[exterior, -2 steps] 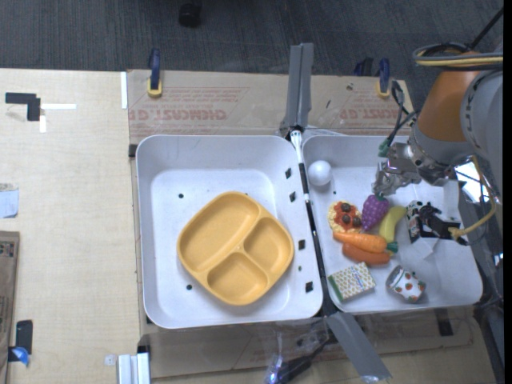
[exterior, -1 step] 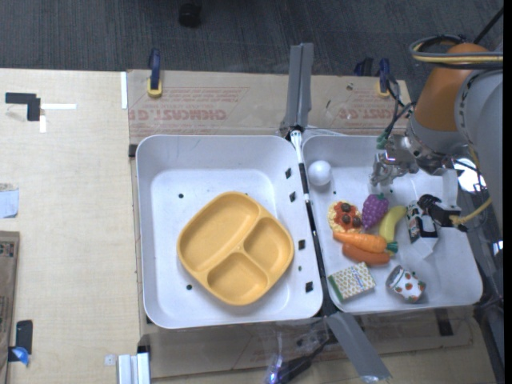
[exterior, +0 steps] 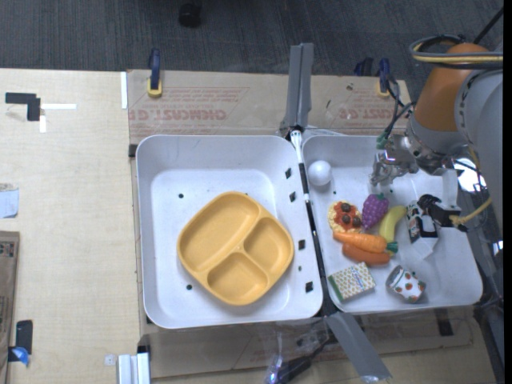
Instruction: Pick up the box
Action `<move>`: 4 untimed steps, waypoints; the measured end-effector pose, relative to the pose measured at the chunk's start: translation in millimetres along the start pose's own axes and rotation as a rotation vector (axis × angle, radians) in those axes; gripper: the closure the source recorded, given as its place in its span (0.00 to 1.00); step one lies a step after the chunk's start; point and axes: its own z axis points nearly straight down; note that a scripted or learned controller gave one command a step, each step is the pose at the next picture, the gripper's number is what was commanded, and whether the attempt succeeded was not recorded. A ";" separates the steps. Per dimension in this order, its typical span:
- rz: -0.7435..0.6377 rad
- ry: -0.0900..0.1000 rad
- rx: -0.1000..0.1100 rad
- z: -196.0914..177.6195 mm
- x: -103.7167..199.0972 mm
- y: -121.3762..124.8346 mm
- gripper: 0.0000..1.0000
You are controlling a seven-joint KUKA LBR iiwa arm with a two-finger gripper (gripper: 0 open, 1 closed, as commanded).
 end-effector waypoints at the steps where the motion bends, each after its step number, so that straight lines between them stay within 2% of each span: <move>1: 0.018 0.002 0.001 -99.8 66.6 -70.3 0.00; 2: 0.079 0.000 0.002 -220.9 64.3 -53.1 0.00; 3: 0.074 0.001 0.005 -98.1 69.2 -126.8 0.00; 4: 0.017 0.000 0.002 -165.0 48.7 -72.9 0.00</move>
